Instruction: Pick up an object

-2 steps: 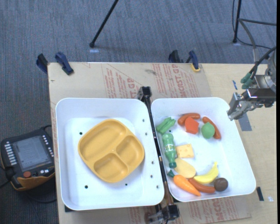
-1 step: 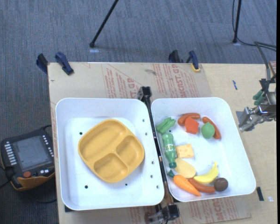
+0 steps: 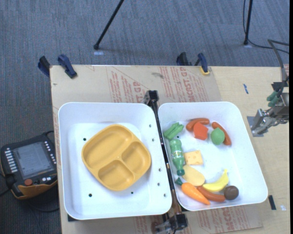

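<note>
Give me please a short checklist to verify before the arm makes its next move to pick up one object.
1. Objects to pick are present: ok, toy food lies in the right bin, such as the banana and the cheese wedge.
2. Gripper is over a target: not ok, it sits outside that bin, beside its right rim.
3. Gripper carries nothing: cannot tell.
4. Space around a target: not ok, the carrot touches its neighbours.
5. Yellow tray lies apart from the food: ok, in the left bin.
</note>
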Action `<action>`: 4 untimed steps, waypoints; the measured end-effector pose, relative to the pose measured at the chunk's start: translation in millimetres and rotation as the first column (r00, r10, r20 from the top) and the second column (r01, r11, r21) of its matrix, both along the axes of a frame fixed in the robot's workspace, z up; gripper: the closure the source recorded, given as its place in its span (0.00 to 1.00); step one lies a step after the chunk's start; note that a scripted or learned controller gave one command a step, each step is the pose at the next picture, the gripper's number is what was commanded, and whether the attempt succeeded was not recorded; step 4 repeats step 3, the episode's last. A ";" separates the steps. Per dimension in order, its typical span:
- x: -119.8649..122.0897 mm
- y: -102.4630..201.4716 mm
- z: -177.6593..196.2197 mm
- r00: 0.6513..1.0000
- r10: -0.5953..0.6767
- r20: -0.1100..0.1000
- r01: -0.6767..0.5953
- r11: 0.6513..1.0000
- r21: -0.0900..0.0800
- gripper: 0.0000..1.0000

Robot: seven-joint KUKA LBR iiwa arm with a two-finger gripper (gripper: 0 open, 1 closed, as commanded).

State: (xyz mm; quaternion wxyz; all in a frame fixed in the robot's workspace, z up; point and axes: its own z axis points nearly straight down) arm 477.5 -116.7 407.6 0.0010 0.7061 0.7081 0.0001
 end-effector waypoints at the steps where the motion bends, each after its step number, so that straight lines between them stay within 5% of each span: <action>1: -1.9 11.4 -93.8 1.000 -0.003 -0.005 0.003 1.000 0.003 1.00; 2: -0.8 15.4 -34.0 1.000 -0.002 0.000 0.002 1.000 0.001 1.00; 4: 0.2 15.8 -24.7 1.000 0.000 0.001 0.000 1.000 0.000 1.00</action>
